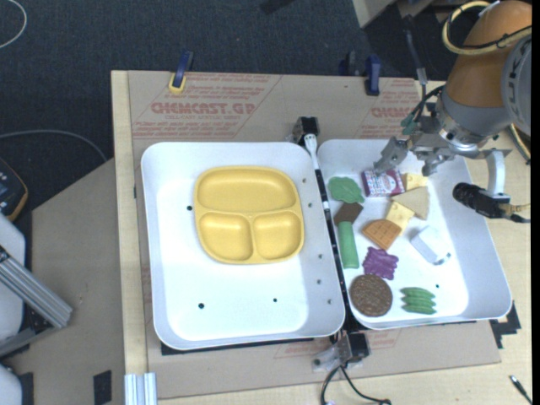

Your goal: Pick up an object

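My gripper (411,164) hangs over the far part of the right bin (481,264), open, with its two fingers spread and nothing between them. Just below its left finger (388,157) lies a pink and white packet (381,182). A small yellow piece (415,180) and a pale cheese wedge (412,201) lie under the gripper's middle. Nearer the front are an orange cracker (381,233), a purple grape bunch (380,262), a white block (427,245), a brown round patty (371,294) and green pea pods (418,299).
A green leaf (344,189), a brown piece (348,213) and a green stick (348,245) lie along the right bin's left wall. The left bin (169,251) holds a yellow divided tray (249,213). A black cable fitting (477,197) sticks out at the right.
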Robot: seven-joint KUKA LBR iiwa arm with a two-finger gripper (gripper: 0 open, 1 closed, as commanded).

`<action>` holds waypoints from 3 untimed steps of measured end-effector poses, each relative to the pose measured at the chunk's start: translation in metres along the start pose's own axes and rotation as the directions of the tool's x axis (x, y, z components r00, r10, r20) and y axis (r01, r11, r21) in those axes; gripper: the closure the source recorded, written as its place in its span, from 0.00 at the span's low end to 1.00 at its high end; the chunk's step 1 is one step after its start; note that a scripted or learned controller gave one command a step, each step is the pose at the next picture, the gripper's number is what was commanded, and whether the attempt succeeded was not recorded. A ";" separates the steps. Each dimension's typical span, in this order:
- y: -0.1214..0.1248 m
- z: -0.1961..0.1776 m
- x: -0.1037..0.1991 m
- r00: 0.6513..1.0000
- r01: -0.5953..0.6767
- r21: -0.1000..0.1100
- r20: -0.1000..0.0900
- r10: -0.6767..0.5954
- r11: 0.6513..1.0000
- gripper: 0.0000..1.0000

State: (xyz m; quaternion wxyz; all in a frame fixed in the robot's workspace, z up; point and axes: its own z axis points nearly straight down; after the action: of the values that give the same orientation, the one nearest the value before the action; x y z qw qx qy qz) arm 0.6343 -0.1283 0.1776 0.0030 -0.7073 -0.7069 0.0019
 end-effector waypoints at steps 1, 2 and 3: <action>0.007 0.047 -0.002 1.000 0.001 0.000 0.000 -0.001 1.000 0.00; 0.008 0.092 -0.002 1.000 0.001 -0.009 0.004 -0.001 1.000 0.00; 0.011 0.075 -0.002 1.000 0.001 -0.019 0.003 -0.001 1.000 1.00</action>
State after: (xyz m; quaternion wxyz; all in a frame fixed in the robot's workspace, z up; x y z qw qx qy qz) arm 0.6451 -0.1297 0.1021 -0.0050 -0.7068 -0.7074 -0.0038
